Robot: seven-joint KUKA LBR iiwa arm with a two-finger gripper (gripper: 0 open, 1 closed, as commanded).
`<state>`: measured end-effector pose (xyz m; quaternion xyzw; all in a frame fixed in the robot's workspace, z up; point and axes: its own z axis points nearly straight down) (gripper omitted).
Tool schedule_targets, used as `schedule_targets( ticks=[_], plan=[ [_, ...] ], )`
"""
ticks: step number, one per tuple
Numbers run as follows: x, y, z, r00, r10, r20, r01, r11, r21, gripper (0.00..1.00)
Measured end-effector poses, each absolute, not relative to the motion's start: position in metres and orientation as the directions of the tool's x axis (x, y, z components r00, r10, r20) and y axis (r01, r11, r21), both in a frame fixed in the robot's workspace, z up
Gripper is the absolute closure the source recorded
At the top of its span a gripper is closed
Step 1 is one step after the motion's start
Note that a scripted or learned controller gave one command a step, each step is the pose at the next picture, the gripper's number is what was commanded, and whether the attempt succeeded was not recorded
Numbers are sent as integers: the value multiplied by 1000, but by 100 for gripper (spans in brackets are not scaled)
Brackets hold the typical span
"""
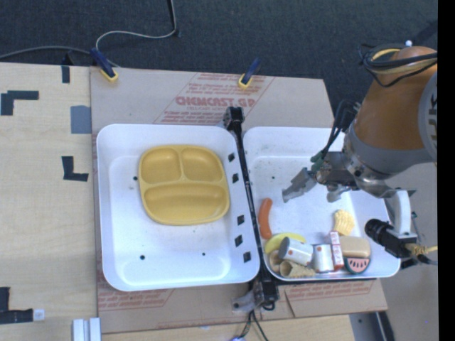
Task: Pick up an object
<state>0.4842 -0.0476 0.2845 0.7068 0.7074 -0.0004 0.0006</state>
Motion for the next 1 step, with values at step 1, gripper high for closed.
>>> schedule_targets(
  ticks=[1],
  plan=[
    [482,-67,183,0,1000,0,1000,0,-5,0]
  ],
)
